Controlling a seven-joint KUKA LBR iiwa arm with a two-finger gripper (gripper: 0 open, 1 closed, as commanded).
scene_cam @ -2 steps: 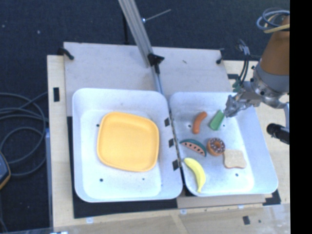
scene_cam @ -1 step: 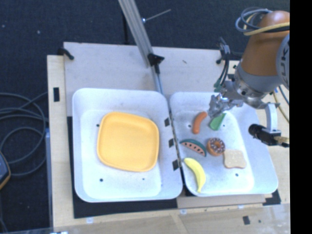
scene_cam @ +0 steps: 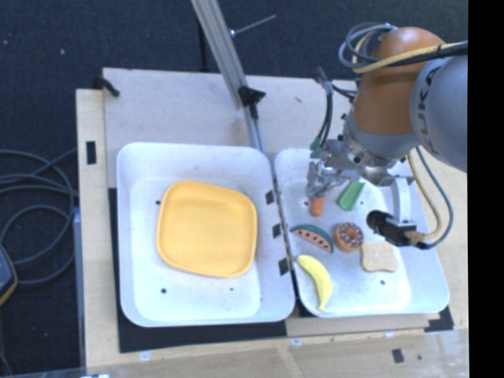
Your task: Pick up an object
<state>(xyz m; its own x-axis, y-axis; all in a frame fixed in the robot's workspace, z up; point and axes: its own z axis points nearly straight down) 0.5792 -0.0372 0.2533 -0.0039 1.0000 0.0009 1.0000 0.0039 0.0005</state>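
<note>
Arm: grey KUKA arm with orange band (scene_cam: pixel 394 77), reaching in from the right over the right bin.
Jaws: metal 2-finger jaws (scene_cam: pixel 319 186) point down over the upper left part of the shallow white right bin (scene_cam: pixel 425 290); released or clenched cannot be told.
Task items: small orange carrot-shaped piece (scene_cam: pixel 316 205) lies just below the jaws; green oblong piece (scene_cam: pixel 350 194) just to its right.
Other right-bin contents: watermelon slice (scene_cam: pixel 312 236), round brown doughnut (scene_cam: pixel 348 236), tan bread slice (scene_cam: pixel 379 257), yellow banana (scene_cam: pixel 316 279).
Left bin: shallow white left bin (scene_cam: pixel 142 290) holds 1 square yellow plate (scene_cam: pixel 207 228).
Table: pale wooden table (scene_cam: pixel 173 101) carries both bins.
</note>
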